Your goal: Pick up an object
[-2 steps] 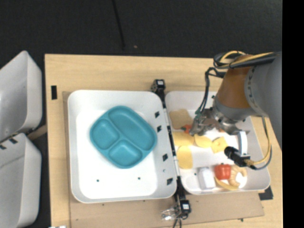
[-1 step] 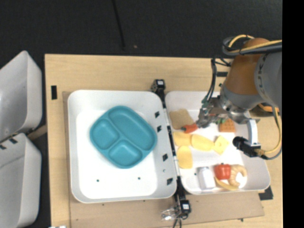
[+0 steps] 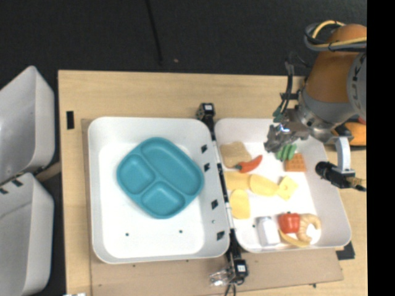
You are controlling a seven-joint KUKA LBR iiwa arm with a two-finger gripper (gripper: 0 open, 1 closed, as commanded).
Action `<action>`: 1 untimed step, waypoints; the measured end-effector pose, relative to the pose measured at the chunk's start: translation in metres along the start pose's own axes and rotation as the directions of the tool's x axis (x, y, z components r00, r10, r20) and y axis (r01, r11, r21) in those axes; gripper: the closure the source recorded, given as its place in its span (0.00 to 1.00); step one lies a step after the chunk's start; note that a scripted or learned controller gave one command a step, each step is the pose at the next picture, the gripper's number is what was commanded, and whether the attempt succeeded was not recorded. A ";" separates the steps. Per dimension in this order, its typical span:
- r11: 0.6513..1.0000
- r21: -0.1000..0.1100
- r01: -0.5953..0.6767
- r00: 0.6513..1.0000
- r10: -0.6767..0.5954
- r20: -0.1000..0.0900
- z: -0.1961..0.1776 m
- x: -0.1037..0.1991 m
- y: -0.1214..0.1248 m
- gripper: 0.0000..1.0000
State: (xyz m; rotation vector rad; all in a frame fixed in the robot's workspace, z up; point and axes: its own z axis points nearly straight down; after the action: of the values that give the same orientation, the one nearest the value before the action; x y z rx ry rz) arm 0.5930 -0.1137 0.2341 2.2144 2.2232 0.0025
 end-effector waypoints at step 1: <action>1.000 0.006 0.002 1.000 -0.002 -0.001 -0.004 -0.001 0.001 1.00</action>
State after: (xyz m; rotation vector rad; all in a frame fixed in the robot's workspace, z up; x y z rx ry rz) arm 0.5941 -0.1144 0.2386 2.2158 2.2287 -0.0021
